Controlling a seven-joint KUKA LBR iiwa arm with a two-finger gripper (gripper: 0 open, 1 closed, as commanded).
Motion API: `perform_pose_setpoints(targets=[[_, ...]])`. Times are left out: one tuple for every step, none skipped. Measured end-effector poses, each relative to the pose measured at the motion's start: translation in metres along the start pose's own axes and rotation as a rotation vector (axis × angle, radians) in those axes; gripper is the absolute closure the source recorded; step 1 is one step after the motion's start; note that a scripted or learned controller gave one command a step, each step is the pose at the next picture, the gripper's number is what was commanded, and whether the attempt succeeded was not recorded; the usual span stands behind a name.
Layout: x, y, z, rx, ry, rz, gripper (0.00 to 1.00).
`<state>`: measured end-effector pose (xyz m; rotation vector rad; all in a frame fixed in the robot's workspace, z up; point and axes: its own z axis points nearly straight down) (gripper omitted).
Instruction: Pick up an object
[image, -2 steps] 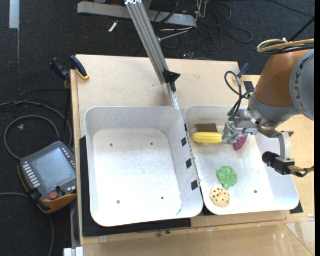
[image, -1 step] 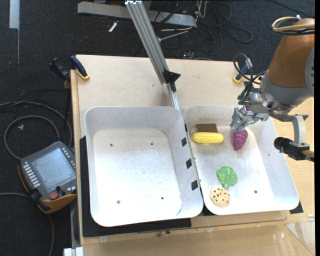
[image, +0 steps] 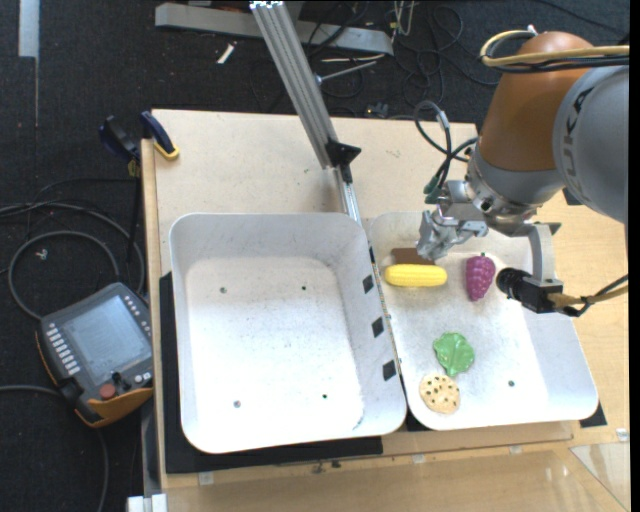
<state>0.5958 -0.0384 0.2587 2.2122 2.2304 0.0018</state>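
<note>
The tool (image: 437, 243) hangs low over the far end of the right bin (image: 560, 385), its metal tip down close to the bin floor, but from this slant above I cannot tell how it is set, and nothing can be made out in its hold. Just below and slightly to the left of the tip lies a yellow corn cob (image: 416, 275), on its side; whether the tool touches it cannot be told. A small brown piece (image: 405, 257) peeks out between the cob and the tip, too hidden to name. Just to the right of the tool sits a purple bunch of grapes (image: 480, 276), close but apart from it. Farther toward the near edge of the same bin lie a green leafy piece (image: 454, 353) and, nearer still, a speckled cookie (image: 440, 393), both well apart from the tool. To the left, across the shared rims, the left bin (image: 200, 250) lies well away from the tool. Both bins rest on the pale worktop (image: 240, 160), and a slanted metal rail (image: 305, 85) runs in from the far side. As for progress, I judge the pick not yet done: every object rests on the bin floor, none lifted. The tool seems placed for the cob or the brown piece; what is left is to grip one of them firmly and raise it clear.
</note>
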Motion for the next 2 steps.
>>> perform_pose_setpoints(targets=[[0.048, 0.019, 0.001, -0.001, 0.0, 0.001, 1.0], [0.104, 0.026, -0.001, -0.001, 0.001, 0.0, 1.0]])
